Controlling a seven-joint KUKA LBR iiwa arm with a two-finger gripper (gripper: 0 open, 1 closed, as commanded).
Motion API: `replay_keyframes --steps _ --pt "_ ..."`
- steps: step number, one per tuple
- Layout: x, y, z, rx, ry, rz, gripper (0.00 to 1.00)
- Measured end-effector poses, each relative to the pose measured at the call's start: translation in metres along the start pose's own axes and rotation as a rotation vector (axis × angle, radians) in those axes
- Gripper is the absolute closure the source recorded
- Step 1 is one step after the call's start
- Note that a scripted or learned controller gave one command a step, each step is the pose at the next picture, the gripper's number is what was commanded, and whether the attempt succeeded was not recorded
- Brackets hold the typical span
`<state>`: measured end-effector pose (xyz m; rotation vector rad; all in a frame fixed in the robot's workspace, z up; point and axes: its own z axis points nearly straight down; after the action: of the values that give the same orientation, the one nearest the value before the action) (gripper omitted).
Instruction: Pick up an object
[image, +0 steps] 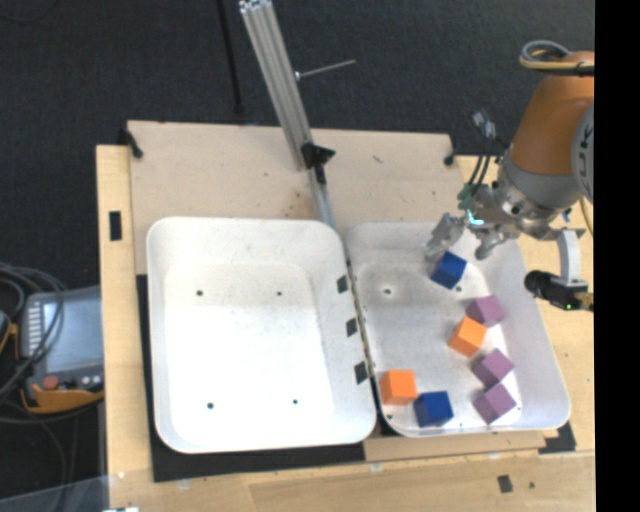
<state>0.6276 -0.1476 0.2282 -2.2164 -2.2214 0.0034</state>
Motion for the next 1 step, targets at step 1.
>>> replay_keyframes --steps 1 --pt "-0.0002 0.0009 -0.0030 -0.005 -0.002 -0.001 0.00"
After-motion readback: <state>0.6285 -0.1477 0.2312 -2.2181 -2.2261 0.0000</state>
